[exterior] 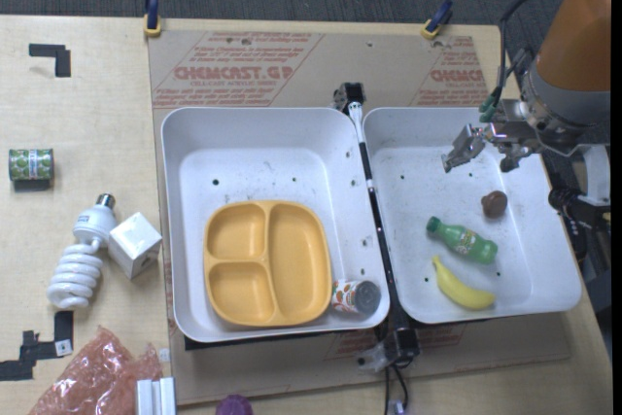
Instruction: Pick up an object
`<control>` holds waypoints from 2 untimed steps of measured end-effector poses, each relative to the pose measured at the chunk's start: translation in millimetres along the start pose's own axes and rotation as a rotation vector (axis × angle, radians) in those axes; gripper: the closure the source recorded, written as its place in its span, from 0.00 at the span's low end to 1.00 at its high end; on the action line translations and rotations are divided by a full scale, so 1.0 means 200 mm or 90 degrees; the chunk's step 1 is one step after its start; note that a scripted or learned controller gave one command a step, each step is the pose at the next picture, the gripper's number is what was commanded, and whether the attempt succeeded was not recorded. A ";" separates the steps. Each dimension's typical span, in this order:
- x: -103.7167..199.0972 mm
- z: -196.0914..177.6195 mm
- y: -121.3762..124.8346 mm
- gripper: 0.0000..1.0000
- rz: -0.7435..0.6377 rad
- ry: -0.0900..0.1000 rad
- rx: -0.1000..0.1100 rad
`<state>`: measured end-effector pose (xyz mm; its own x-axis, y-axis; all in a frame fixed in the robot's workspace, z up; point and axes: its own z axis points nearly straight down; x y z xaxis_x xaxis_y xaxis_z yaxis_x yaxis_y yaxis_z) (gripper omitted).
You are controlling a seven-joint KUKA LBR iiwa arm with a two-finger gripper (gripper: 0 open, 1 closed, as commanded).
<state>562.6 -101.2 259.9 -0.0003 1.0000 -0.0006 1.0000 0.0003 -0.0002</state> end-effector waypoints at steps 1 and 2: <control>-0.03 0.69 -0.01 0.00 0.001 0.000 0.000; 0.04 0.84 -0.05 0.00 0.001 0.000 0.000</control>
<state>552.1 -93.2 92.6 0.0016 1.0000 0.0000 1.0000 -0.0016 0.0001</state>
